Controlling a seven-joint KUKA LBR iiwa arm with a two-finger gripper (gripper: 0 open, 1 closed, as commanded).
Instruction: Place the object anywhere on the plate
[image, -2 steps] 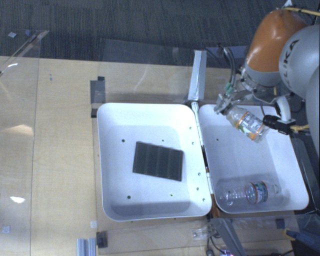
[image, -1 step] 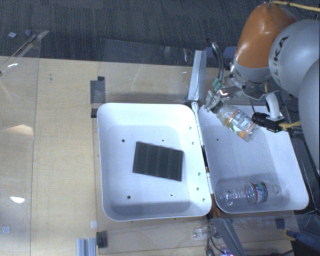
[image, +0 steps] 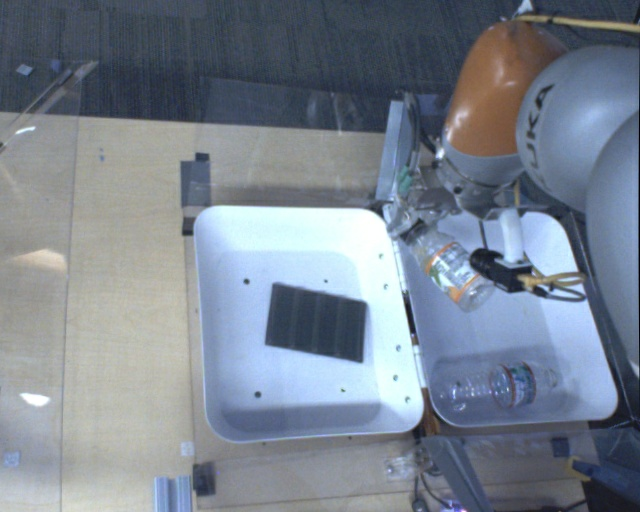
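Observation:
A clear plastic bottle with an orange label (image: 452, 268) hangs tilted over the upper left corner of the right bin (image: 592, 340). Its neck end points up and left into my gripper (image: 408, 222), which is shut on it. The gripper sits just under the orange band of the arm (image: 495, 80), right above the wall between the two bins. The plate (image: 316, 322) is a dark grey ribbed rectangle lying flat in the middle of the left bin (image: 215, 300), down and to the left of the gripper.
A second clear bottle with a blue and red label (image: 495, 385) lies on its side near the right bin's front edge. A black connector with yellow cables (image: 520, 275) hangs from the arm beside the held bottle. The bench spreads bare to the left.

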